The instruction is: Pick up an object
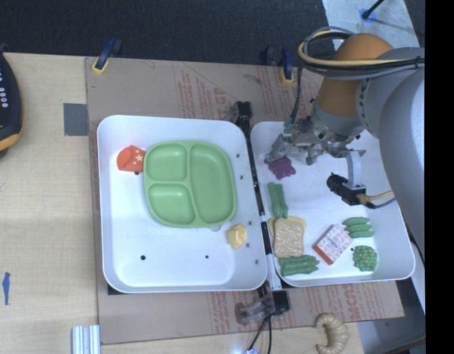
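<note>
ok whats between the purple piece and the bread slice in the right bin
A green vegetable piece lies between the purple piece and the bread slice, in the camera view.

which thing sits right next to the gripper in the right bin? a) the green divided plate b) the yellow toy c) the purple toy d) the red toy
c, the purple toy lies in the right bin just below the gripper, while the red toy, the yellow toy and the green divided plate are all in the left bin.
</note>
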`<state>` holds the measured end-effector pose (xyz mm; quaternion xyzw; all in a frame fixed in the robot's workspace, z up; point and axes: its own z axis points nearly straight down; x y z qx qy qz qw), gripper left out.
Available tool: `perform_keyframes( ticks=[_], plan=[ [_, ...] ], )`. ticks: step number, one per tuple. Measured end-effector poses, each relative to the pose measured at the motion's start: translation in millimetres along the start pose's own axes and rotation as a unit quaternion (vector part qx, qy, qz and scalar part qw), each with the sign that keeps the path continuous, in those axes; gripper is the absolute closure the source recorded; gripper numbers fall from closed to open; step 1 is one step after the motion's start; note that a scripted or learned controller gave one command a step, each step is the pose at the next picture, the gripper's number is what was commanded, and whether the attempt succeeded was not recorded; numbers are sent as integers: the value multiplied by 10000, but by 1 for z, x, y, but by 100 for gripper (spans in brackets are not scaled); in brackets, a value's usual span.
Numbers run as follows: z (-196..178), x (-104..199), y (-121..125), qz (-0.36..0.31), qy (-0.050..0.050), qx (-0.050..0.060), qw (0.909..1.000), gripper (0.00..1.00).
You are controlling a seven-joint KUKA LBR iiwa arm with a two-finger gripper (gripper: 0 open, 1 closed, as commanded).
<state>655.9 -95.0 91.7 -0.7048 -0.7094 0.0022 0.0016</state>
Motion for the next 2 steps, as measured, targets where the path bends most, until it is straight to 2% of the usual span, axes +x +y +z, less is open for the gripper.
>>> perform_keyframes(
  ticks=[1, 2],
  plan=[
    [-12, -1, 0, -6, -3, 3, 10000, 100],
    [-11, -1, 0, -8, -3, 8, 10000, 0]
  ],
)
